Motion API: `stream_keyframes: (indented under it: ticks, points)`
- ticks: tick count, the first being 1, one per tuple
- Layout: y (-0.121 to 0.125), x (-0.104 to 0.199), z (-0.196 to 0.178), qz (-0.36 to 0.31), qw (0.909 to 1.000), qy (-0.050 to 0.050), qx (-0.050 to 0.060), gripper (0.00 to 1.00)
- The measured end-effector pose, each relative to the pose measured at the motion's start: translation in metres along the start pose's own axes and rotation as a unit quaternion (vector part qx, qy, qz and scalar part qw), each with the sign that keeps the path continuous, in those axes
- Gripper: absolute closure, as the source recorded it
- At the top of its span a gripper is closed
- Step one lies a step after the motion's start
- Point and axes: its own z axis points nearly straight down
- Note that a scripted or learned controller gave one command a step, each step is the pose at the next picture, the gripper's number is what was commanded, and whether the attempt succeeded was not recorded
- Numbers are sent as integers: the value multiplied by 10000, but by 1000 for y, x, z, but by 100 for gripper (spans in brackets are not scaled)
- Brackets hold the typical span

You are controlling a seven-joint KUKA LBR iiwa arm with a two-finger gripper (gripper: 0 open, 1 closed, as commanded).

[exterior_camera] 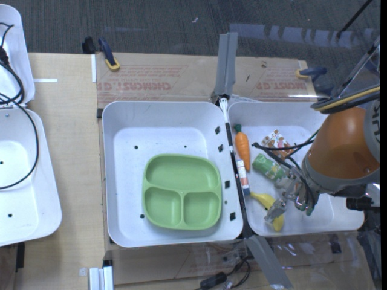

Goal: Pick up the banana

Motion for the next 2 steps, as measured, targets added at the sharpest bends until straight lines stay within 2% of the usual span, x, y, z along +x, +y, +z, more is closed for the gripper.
stream_keyframes:
  ticks: [1, 2]
  points:
    - [0, 0, -9, 12, 10000, -3, -6, 100]
    - [53, -6, -128, 813, 9967, -8, -1, 100]
